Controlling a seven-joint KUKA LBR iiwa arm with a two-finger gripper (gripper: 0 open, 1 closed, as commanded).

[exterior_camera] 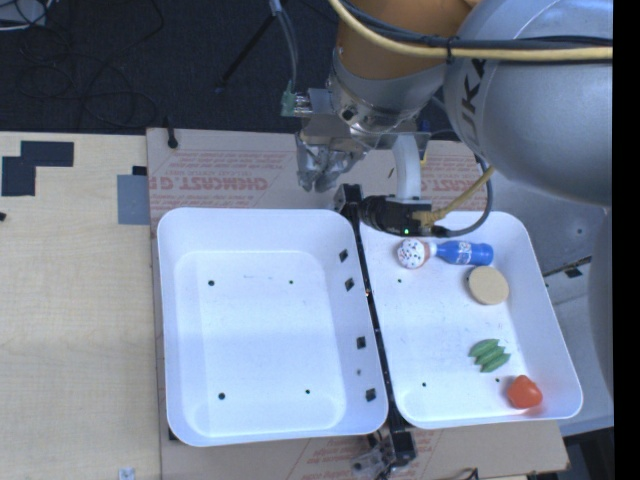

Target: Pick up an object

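Nearest in the right bin [560,368]: red piece [523,392], green piece [489,355], tan disc [488,286], then blue bottle [463,253] touching a speckled ball [411,254]. The disc, lying apart, looks like the easiest pick; descend centred. Gripper [322,173] hangs beyond the far rim, nothing held; jaws too blurred to tell. Arm cut off above.

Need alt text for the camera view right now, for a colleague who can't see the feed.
The arm's hand hangs above the far edge of the bench, behind the two white bins. The right bin holds a spotted ball, blue bottle, tan disc, green pod and red-orange piece.
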